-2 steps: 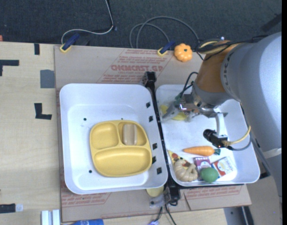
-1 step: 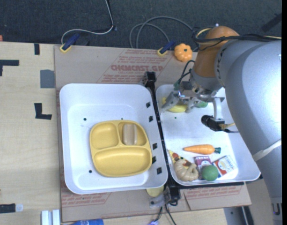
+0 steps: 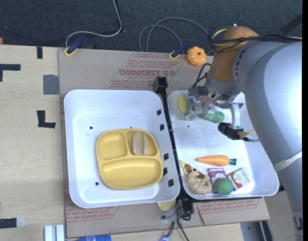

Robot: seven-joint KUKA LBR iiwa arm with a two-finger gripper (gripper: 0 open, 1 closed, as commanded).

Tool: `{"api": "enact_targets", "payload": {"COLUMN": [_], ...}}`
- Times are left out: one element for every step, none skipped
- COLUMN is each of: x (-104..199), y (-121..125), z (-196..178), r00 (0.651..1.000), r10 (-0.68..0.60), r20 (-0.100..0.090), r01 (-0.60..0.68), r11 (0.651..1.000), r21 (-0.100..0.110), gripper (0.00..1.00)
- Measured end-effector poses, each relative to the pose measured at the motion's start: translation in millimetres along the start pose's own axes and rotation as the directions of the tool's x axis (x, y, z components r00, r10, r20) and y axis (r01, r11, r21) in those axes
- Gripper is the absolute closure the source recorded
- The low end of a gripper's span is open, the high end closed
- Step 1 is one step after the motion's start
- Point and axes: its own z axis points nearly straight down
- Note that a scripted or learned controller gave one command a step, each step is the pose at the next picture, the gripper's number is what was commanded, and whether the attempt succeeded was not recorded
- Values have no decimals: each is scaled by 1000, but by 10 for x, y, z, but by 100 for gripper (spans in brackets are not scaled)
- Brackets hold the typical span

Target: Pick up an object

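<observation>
Gripper (image 3: pixel 194 107) down at twelve o'clock of right bin (image 3: pixel 254 157), beside yellow piece (image 3: pixel 181 103). Jaws' state impossible to tell (too blurred). Carrot (image 3: pixel 214 160) toward six.

Dark carpet floor (image 3: pixel 53 9) behind pale wooden bench (image 3: pixel 23 159).

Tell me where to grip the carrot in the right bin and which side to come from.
Grip the carrot across its orange middle, coming straight down from above. It lies flat and lengthwise across the right bin, green top pointing right, with bare floor along both long sides, so the fingers should close across its narrow width. Its tapered left tip would likely slip.
</observation>
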Motion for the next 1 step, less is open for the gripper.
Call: {"api": "enact_targets", "payload": {"x": [-431], "y": [-328], "z": [-576], "r00": [1000], "r10": [0], "r20": [3], "r01": [0], "r11": [999], "r21": [-36], "gripper": [100]}}
